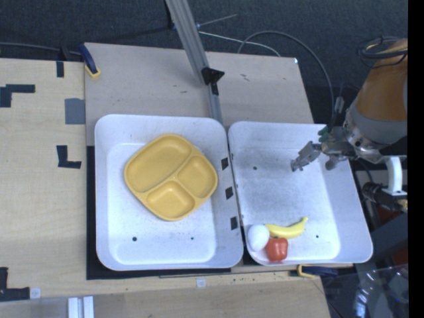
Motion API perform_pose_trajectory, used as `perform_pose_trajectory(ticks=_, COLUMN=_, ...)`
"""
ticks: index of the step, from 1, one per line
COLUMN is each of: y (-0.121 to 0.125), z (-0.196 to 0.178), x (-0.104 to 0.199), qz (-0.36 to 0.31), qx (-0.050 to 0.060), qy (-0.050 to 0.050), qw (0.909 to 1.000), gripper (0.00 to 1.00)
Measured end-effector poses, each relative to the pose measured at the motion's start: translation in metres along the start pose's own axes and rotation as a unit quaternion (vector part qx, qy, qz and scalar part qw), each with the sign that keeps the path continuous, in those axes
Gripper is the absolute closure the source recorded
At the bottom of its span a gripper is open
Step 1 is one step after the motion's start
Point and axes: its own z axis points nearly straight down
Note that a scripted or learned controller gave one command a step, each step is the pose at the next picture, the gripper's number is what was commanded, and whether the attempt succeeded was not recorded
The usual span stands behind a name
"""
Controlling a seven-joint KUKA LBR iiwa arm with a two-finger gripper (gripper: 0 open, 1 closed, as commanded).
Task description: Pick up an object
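Note:
Three small objects lie bunched in the right bin's near left corner: a yellow banana, a white egg-shaped ball and a red pepper-like piece. My gripper hangs over the far right part of that bin, well above and to the right of the bunch. Its two fingers stand apart, open, with nothing between them.
A yellow three-compartment plate lies in the left bin. A grey metal pole slants in from the top down to the ridge between the bins. A cable loops on the bench behind the right bin.

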Motion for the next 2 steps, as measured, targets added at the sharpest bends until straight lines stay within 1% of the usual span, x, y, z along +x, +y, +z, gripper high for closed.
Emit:
perform_pose_trajectory(ticks=1, y=0.0, z=0.0, x=0.0, qz=0.0, qx=0.0, qy=0.0, qw=1.0, gripper=0.0)
perform_pose_trajectory(ticks=2, y=-0.003, z=0.065, x=0.002, qz=0.001, qx=0.003, qy=0.0, qw=1.0, gripper=0.0)
